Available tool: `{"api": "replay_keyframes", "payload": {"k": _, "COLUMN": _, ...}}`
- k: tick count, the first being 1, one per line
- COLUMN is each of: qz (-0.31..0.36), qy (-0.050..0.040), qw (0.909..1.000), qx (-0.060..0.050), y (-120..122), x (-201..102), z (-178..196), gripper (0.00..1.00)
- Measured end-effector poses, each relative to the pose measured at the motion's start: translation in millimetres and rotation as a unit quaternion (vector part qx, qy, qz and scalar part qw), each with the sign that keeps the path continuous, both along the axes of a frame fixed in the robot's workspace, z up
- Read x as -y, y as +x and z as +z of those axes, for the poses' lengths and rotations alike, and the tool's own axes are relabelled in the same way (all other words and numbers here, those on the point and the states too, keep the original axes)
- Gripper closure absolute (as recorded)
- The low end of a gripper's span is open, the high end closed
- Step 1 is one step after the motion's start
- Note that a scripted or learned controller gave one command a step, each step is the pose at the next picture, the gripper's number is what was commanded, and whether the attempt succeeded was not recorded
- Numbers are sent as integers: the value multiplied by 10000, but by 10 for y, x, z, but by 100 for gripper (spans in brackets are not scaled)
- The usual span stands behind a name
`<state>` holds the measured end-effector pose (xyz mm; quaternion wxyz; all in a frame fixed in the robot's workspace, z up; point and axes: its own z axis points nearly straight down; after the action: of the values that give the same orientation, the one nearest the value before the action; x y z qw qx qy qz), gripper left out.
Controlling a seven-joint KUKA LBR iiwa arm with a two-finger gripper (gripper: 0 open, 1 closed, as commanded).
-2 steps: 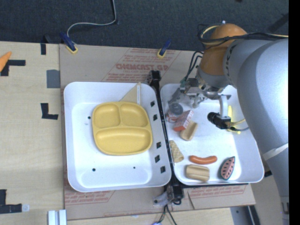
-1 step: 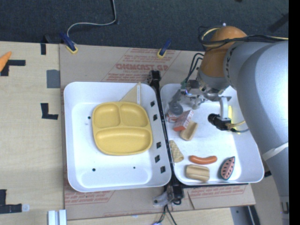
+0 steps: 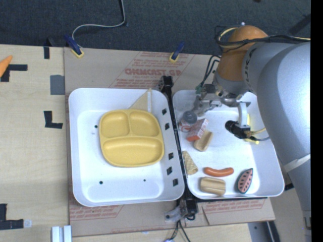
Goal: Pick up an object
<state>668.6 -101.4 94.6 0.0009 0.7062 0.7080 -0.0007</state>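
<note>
Lying in the left bin [image 3: 81, 135], a yellow divided tray [image 3: 132, 137] took up most of its floor, with three compartments facing up. That tray serves as the landmark for everything else.

Just right of the tray ran the black divider [image 3: 170, 135] where the two bins met. Past it, in the right bin [image 3: 267, 170], a ridged tan wafer piece [image 3: 189, 162] lay against the near wall, slightly below the tray's right edge. Up and right of the tray's top right corner, the gripper [image 3: 198, 112] hung low over a small clear, red-labelled packet [image 3: 194, 126], close above it; whether its fingers were spread or closed could not be made out, and nothing was seen between them.

Further right of the tray sat a tan bread roll [image 3: 204, 140], and below it a sausage [image 3: 218, 172] and a second tan roll [image 3: 212, 186]. Farthest right of the tray, a dark slice with a reddish face [image 3: 244, 180] lay near the bin's lower right corner.
</note>
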Motion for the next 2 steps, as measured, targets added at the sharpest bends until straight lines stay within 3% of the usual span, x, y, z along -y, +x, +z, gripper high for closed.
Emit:
{"api": "replay_keyframes", "payload": {"k": 1, "qz": 0, "qy": 0, "qw": 10000, "qx": -2, "y": -1, "x": 0, "z": -2, "gripper": 0}}
{"api": "replay_keyframes", "payload": {"k": 2, "qz": -5, "qy": 2, "qw": 10000, "qx": -5, "y": -3, "x": 1, "z": -97, "gripper": 0}}
